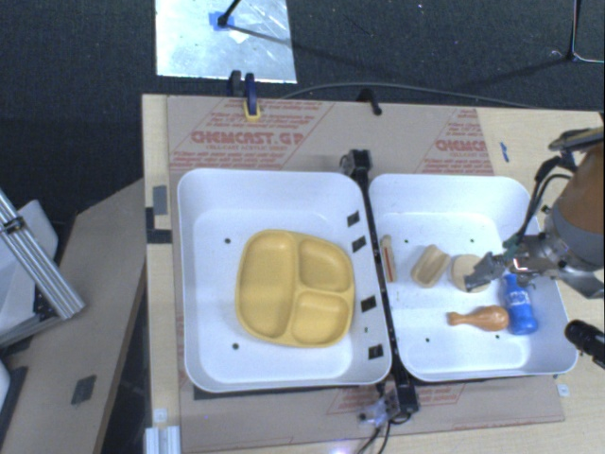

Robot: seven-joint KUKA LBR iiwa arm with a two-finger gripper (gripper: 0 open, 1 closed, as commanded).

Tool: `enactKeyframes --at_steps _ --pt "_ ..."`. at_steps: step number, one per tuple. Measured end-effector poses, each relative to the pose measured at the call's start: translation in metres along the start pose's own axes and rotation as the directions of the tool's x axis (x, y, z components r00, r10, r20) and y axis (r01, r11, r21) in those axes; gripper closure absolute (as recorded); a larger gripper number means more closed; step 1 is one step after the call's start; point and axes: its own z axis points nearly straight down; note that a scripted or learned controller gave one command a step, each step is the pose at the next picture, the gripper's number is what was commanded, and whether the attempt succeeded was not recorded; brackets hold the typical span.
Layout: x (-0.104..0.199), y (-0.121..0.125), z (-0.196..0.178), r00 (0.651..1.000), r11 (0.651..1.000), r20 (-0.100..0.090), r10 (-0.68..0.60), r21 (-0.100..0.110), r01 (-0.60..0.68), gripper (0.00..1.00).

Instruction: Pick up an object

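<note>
At the right edge of the frame, the arm (579,206) shows a grey body with an orange band above the wrist. A dark cable loops beside it. The gripper (492,270) looks dark metal, perhaps with small coloured fittings.

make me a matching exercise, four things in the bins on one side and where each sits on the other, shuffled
Things:
1. yellow tray
2. blue bottle
3. wooden stick
4. wooden pear shape

Places:
A. right bin, along its left wall
B. left bin, in the middle
C. right bin, near the front, left of the bottle
D. right bin, just below the pincer

Pairs: 1-B, 2-D, 3-A, 4-C
</note>
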Motion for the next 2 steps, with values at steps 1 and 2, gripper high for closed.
enactKeyframes --at_steps 1,2 --pt "-0.003 0.0 0.042 1.0 1.0 -0.001 0.002 0.003 -0.002 0.0" --pt "-0.009 0.007 0.096 1.0 1.0 -0.001 0.002 0.004 -0.002 0.0"
